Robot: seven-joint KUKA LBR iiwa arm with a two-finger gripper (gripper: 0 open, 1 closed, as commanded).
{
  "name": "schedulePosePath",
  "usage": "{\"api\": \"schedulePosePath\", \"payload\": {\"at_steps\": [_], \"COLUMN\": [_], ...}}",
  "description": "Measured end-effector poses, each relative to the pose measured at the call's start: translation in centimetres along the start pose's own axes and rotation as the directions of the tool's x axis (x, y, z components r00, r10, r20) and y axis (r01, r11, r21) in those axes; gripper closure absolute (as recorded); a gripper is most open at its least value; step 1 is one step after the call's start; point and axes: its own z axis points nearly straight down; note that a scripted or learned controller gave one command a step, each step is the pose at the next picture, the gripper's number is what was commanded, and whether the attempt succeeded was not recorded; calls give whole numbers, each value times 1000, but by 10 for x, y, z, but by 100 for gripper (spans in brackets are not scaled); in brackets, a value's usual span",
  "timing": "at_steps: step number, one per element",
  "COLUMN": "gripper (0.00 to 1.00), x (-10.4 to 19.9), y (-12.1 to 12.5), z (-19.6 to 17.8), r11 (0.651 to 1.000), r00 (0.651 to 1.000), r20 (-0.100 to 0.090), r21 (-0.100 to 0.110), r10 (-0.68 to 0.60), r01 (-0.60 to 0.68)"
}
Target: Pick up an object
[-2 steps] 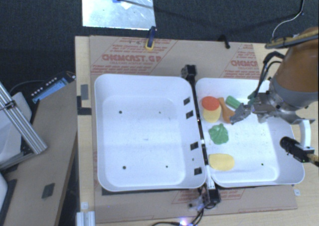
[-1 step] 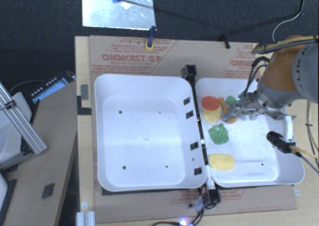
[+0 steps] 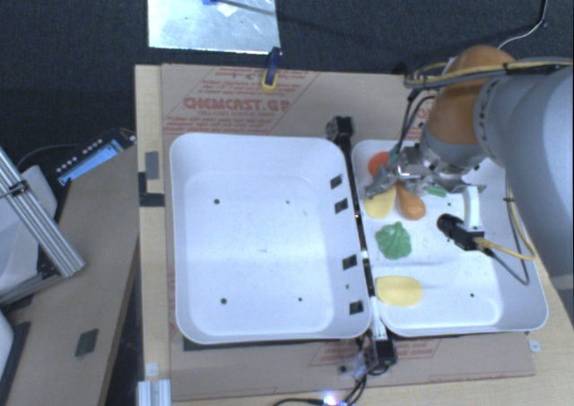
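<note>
Right bin (image 3: 516, 306) has the clutter: green leafy piece (image 3: 393, 240) mid-bin, yellow oval piece (image 3: 398, 289) nearer the front, another yellow piece (image 3: 379, 204) and an orange piece (image 3: 412, 206) touching or nearly so, just under the hand (image 3: 401, 178), plus a red piece (image 3: 378, 162) tucked at the back left, next to the hand. Hand sits low over that yellow/orange/red cluster, at the bin's left-rear part; can't tell how far it's open or whether it has anything, the wrist body blocks the fingertips. A small green bit (image 3: 436, 190) peeks out beside the wrist, shape unclear. Black cable fitting (image 3: 456, 230) hangs off the arm (image 3: 529, 153) over the bin's right half. Arm hides the bin's rear right corner. Left bin (image 3: 260, 243) is white with a few dark specks. Black clips (image 3: 345, 207) run down the seam between bins. Both bins sit on a cardboard sheet (image 3: 238, 99) printed in red, on a tan surface (image 3: 81, 306); dark carpet (image 3: 72, 37) behind, a shiny foil-like square (image 3: 213, 1) on it.
</note>
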Motion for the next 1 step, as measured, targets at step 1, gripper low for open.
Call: {"api": "schedulePosePath", "payload": {"at_steps": [1], "gripper": [100], "x": [-2], "y": [0], "z": [-14], "r11": [1000], "r00": [1000], "r20": [1], "r21": [-6], "r10": [3], "r01": [-3]}}
